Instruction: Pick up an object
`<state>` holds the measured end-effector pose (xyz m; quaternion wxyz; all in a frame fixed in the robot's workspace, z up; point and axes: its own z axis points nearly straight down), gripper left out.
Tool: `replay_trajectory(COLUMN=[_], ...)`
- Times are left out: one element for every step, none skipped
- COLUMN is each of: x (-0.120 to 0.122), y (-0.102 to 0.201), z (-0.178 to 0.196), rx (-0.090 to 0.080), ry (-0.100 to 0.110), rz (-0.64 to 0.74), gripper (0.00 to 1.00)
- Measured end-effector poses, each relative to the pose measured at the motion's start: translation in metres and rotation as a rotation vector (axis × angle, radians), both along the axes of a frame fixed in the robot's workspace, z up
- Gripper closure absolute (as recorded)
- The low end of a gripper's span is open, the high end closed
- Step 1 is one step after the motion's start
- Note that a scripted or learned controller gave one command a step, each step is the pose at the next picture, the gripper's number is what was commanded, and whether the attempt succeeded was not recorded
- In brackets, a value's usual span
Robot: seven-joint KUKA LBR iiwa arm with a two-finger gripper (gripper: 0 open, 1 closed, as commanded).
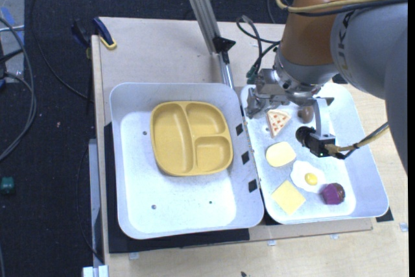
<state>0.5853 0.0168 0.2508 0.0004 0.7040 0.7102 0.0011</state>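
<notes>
Gripper (280, 102) hovers above the triangular pizza-slice toy (277, 121) in your right white bin (369, 168); finger state unreadable, nothing lifted yet.

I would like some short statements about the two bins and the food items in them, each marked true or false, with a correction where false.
1. The yellow divided tray lies in the left bin. True.
2. The pizza slice lies on the yellow divided tray. False: it lies in the right bin.
3. The purple item is beside the fried egg. True.
4. The cheese square is in the left bin. False: it is in the right bin.
</notes>
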Motion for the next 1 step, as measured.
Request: replay_trajectory(x=[0.0145], y=[0.0553], z=[-0.0183], rx=[0.000], ry=[0.002], rz=[0.000], gripper=[1.00])
